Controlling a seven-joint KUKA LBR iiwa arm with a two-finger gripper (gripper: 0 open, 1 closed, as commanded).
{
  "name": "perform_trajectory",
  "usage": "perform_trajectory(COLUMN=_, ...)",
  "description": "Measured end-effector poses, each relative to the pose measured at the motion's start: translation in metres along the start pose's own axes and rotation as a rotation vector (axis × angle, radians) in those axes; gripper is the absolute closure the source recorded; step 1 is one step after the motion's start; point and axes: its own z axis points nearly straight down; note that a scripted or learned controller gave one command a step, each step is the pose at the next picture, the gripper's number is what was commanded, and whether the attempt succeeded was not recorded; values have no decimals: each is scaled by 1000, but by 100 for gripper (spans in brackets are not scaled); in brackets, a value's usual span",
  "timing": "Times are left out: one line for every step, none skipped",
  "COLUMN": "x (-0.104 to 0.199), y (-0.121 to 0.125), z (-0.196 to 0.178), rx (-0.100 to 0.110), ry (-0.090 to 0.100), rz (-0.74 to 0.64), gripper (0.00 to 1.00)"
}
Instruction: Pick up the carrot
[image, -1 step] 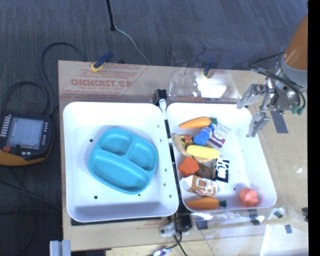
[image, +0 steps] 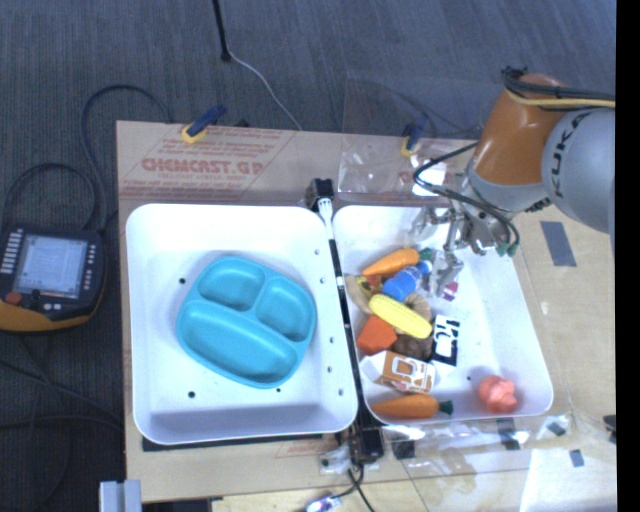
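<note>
Nearest the camera, the carrot (image: 407, 406) lies against the right bin's (image: 528, 340) front wall, green stub toward the pink toy (image: 496, 392). Farther back, the gripper (image: 447, 262) hangs over the toy pile with fingers parted, holding nothing. Approach seems under way; next it must travel to the front edge and descend.

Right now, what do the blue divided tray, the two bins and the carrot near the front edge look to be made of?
The blue divided tray looks like moulded plastic, matte with soft highlights. The bins seem thin formed white plastic, smooth with rounded corners. The carrot looks like a toy, probably plastic, uniformly orange with a dark tip; its finish is hard to judge.
</note>
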Motion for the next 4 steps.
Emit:
perform_trajectory(x=26, y=44, z=27, rx=7, ry=-26, rz=61, gripper=0)
perform_trajectory(x=58, y=73, z=26, rx=9, ry=-31, rz=164, gripper=0)
perform_trajectory(x=78, y=71, z=27, rx=4, ry=-34, rz=495, gripper=0)
perform_trajectory(x=76, y=69, z=27, rx=-7, ry=-30, rz=1095, gripper=0)
